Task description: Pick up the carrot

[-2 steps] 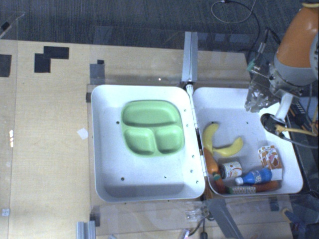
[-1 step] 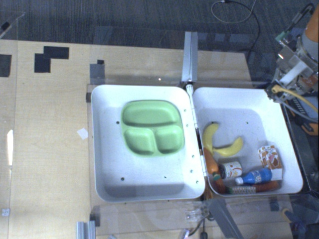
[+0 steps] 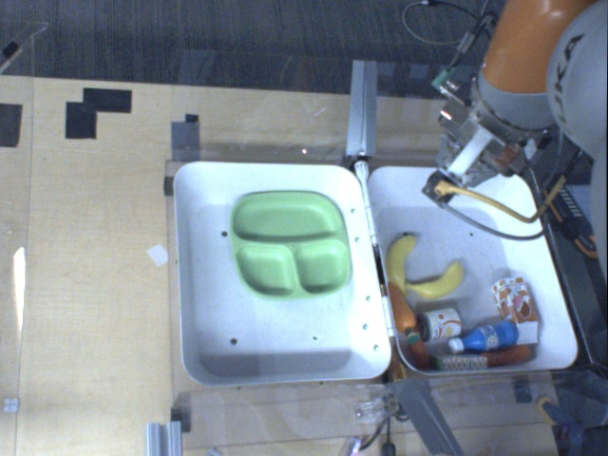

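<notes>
The carrot (image 3: 404,310) is a short orange piece lying along the left wall of the right bin (image 3: 556,283), just below the banana's lower end. My gripper (image 3: 480,152) hangs over the far right corner of that bin, well above and to the right of the carrot, with nothing seen in it. The arm's grey and orange body hides the parts around the wrist.
A yellow banana (image 3: 423,272) lies mid-bin. Along the near wall crowd a small can (image 3: 442,325), a blue bottle (image 3: 486,338), a snack packet (image 3: 515,304) and a long red-orange item (image 3: 499,357). The left bin (image 3: 199,283) holds a green divided tray (image 3: 290,242).
</notes>
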